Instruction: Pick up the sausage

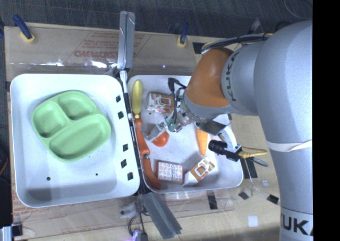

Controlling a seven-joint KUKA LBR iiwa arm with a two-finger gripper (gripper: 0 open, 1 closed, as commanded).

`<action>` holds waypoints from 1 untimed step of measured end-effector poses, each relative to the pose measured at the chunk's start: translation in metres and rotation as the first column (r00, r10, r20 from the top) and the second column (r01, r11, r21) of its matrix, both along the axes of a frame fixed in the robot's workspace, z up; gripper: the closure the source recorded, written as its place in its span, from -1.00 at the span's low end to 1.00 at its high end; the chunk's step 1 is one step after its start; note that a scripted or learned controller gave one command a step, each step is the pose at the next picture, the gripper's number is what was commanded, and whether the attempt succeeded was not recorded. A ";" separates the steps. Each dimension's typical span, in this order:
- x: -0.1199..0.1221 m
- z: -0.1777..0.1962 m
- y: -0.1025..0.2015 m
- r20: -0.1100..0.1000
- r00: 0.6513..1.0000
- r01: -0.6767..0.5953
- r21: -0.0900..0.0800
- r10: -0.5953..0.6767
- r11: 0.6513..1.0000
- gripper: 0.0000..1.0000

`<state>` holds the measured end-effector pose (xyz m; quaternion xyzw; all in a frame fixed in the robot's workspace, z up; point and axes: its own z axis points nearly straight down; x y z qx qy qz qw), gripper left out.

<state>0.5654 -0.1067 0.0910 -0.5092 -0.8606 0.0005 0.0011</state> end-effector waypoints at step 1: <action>0.000 0.010 0.000 0.000 1.000 -0.005 -0.001 0.005 1.000 1.00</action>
